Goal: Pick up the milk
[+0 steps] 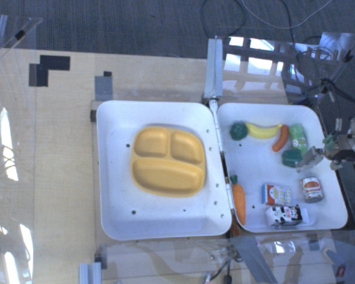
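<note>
Camera view looked down on two shallow white bins side by side. The left bin (106,158) held a yellow plastic tray (168,160) with three rounded compartments, lying flat in the middle. The right bin (257,114) held small toy foods scattered loosely: a banana (262,131), a dark green vegetable (238,130), a sausage (280,138), a green can (298,137), a carrot (239,201) along the left wall, a small juice box (276,194) and a tin (312,189). The milk (287,215), a boxy carton with black-and-white cow patches, lay on its side near the front wall. The gripper (313,155) hung at the right edge above the bin, apart from the milk; whether it was clenched or released could not be told.
</note>
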`<action>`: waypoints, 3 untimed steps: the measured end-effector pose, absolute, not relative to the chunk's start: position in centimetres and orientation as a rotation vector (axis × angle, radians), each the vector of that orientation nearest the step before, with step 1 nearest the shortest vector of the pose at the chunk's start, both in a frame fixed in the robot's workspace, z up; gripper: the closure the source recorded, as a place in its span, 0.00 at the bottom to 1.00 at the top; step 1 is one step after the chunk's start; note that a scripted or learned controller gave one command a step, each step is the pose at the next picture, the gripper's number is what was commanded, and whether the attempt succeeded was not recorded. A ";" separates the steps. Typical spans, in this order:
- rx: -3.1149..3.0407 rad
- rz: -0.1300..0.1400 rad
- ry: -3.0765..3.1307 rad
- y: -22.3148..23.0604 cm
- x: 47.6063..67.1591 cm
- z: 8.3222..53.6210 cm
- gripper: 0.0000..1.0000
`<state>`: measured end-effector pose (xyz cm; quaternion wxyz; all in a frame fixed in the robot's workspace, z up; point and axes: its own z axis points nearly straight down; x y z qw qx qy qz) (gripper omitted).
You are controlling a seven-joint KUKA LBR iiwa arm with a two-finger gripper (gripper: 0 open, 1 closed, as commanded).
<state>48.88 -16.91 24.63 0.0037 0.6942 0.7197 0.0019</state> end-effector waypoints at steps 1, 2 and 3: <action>2.446 0.002 1.970 -8.4 48.7 11.5 0.00; 2.406 0.005 2.012 -15.6 49.7 20.3 0.00; 2.237 0.018 2.187 -10.3 49.3 9.9 0.00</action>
